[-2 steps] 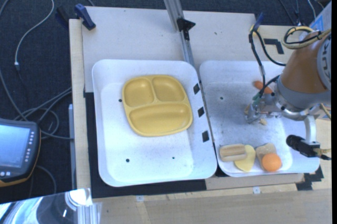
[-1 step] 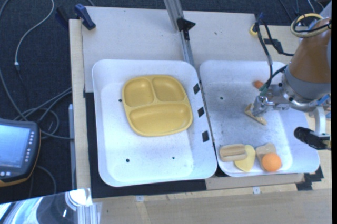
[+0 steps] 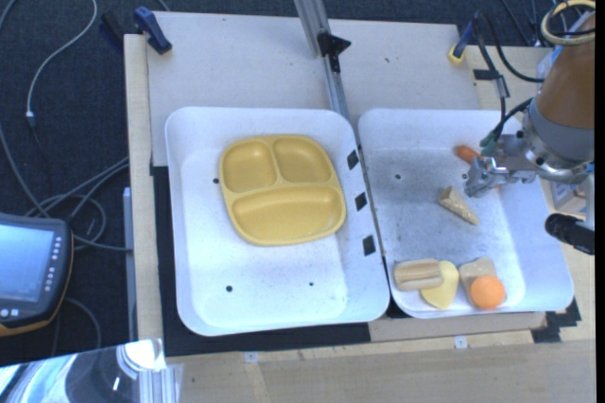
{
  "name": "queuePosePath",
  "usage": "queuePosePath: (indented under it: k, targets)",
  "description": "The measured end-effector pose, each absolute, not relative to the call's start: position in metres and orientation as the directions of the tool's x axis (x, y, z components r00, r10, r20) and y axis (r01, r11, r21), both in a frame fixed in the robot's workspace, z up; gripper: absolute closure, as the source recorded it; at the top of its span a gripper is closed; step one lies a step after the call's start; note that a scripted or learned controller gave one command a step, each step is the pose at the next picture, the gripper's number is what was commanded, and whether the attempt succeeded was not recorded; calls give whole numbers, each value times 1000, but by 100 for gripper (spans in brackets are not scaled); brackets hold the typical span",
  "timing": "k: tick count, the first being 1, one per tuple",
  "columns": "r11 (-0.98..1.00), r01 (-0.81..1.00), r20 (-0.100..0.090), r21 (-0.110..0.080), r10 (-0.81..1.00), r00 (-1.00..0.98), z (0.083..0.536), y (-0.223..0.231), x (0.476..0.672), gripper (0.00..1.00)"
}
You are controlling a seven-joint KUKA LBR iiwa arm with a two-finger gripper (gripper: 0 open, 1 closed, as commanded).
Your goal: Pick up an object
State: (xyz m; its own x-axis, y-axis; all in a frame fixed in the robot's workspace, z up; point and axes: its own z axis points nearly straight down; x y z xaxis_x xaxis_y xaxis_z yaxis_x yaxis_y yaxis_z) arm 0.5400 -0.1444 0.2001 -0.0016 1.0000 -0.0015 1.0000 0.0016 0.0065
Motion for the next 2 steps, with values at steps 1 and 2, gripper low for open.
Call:
queuePosePath:
  k: [1,2]
  targets:
    - [2,1000,-2,7,1000,-2,246,-147,537,100]
    - [6,1000,4,-3,1000,-6,234,-96,526,100]
